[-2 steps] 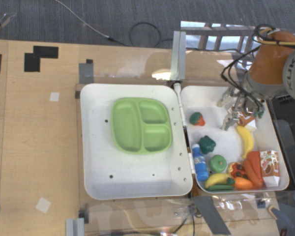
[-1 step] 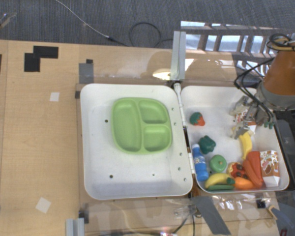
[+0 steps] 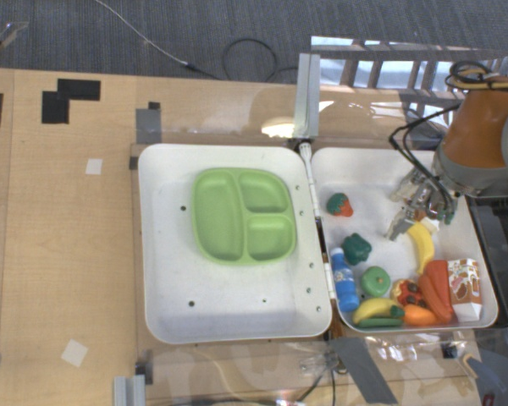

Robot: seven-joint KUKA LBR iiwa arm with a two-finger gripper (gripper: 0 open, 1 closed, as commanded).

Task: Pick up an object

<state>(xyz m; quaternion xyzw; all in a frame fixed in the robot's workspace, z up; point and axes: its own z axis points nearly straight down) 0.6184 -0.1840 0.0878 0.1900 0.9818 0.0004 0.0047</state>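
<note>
Toy foods lie in the right bin [image 3: 381, 169], crowded toward its near end beside the divider: a strawberry [image 3: 339, 205], a dark green piece [image 3: 356, 247], a blue bottle [image 3: 344, 282], a green apple [image 3: 375, 279], a carrot [image 3: 436, 290] and a curved banana [image 3: 421, 245]. Just above that banana hangs the gripper [image 3: 407, 216], its fingers spread with nothing between them. Left of the right bin, the other bin [image 3: 165, 311] carries a green divided plate [image 3: 242, 216].

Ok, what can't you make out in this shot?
- Gripper, camera view: too small and blurred to tell whether its fingers are apart.
- Arm: cut off by the right edge.
- Toy pile in the right bin: items overlap, so lower ones are partly hidden.
- Carton: print too small to read.
</note>
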